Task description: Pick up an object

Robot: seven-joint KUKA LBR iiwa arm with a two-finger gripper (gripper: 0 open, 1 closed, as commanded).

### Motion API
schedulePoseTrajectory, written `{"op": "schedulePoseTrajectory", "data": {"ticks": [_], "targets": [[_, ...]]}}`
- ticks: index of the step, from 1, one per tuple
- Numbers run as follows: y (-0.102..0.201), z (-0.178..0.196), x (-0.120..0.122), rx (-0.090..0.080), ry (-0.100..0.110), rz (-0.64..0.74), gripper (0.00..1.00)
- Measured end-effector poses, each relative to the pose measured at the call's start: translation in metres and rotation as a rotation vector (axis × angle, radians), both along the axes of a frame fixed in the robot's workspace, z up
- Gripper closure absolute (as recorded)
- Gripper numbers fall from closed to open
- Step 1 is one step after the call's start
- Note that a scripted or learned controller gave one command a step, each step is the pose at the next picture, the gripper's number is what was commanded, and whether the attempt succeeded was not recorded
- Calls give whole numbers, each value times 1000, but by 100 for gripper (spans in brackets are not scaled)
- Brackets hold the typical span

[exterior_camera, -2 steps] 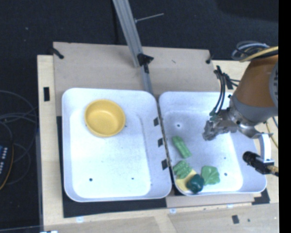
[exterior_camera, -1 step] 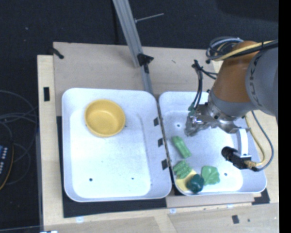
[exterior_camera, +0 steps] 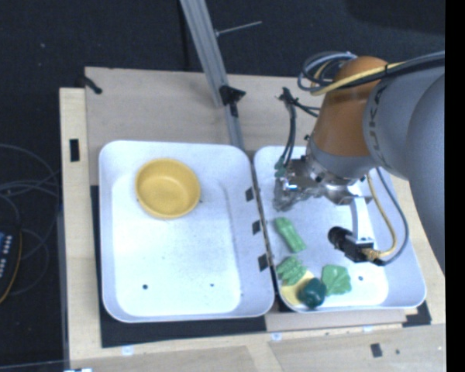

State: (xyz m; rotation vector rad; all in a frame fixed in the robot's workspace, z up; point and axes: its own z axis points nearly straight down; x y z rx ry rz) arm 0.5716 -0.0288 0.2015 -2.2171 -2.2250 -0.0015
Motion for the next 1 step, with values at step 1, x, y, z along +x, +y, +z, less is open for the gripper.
{"op": "schedulePoseTrajectory", "data": {"ticks": [1], "targets": [[46, 7, 24, 0, -1, 0, 100]]}}
